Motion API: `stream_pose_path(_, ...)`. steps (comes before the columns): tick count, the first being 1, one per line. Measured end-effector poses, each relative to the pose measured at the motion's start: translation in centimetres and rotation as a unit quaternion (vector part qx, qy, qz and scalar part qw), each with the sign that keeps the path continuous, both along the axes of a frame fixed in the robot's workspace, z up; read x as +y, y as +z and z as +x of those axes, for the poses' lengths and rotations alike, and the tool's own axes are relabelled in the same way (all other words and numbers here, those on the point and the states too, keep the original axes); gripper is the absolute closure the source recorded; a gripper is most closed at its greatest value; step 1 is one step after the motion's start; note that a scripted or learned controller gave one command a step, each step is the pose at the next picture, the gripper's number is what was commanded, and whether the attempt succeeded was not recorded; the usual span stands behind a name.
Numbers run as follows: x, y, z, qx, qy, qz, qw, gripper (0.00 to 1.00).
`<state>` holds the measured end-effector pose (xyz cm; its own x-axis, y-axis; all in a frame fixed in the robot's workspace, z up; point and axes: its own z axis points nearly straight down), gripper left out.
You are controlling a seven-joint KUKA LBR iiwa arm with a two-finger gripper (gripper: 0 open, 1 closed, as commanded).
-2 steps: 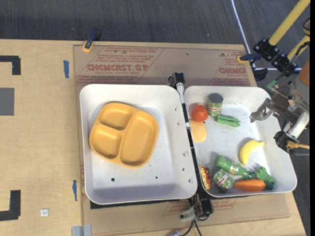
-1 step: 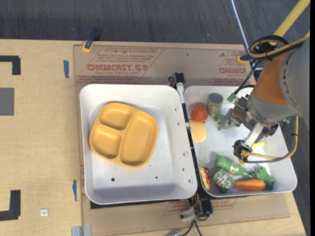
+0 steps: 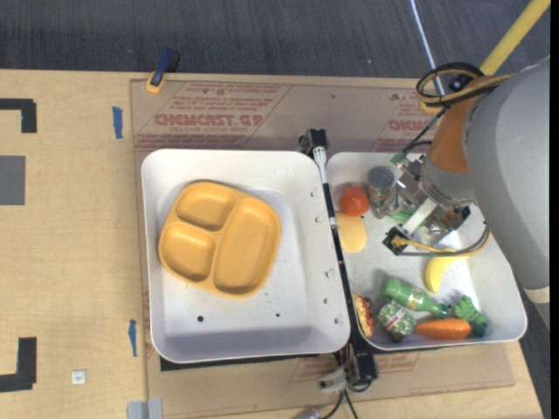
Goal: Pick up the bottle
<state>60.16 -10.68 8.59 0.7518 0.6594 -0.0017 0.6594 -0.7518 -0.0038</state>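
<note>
The green bottle [image 3: 410, 297] lies on its side in the near part of the right bin [image 3: 502, 273], neck pointing right, between a yellow fruit [image 3: 439, 274] and a carrot [image 3: 444, 328]. My gripper [image 3: 406, 203] hangs over the far half of that bin, right beside a grey can [image 3: 381, 182]. It is well away from the bottle, which lies nearer the front edge. The arm's grey body and orange band [image 3: 450, 142] cover the bin's far right corner.
A red tomato [image 3: 354, 201] and a pale orange disc [image 3: 352, 232] sit by the bin's left wall. A green-labelled can [image 3: 397, 321] and a green broccoli [image 3: 472, 309] crowd the bottle. The left bin [image 3: 175, 326] holds a yellow divided plate [image 3: 218, 238].
</note>
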Motion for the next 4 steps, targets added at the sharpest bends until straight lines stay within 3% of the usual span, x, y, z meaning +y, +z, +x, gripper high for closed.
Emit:
stream_pose_path(1,-0.1,1.1,0.1,0.0,0.0,-0.0015,1.0,1.0)
stream_pose_path(2,-0.4,0.1,-7.1,-0.004,0.013,-0.001,0.9999,1.0)
stream_pose_path(3,-6.8,7.6,1.5,-0.003,0.275,-0.0014,0.9615,1.0)
stream_pose_path(4,-6.2,4.6,-7.0,-0.002,0.469,0.0011,0.8831,1.0)
